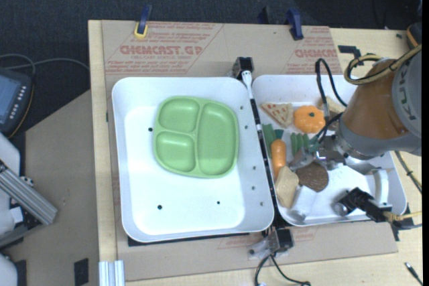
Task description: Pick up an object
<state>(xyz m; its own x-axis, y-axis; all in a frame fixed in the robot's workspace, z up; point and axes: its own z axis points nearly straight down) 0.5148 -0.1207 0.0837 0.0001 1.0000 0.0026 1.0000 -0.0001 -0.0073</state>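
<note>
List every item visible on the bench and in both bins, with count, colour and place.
Bins: 2, white, side by side on the bench.
Divided plate: 1, light green, three compartments, in the left bin.
Sandwich wedge: 1, tan, right bin, far left corner.
Round orange fruit: 1, orange, right bin, beside the wedge.
Carrot: 1, orange, right bin, along the left wall.
Brown disc: 1, dark brown, right bin, middle.
Beige piece: 1, near the carrot's lower end.
Clamps: 2, yellow and blue, bench's far edge.
Arm: 1, grey with orange band, over the right bin.
</note>
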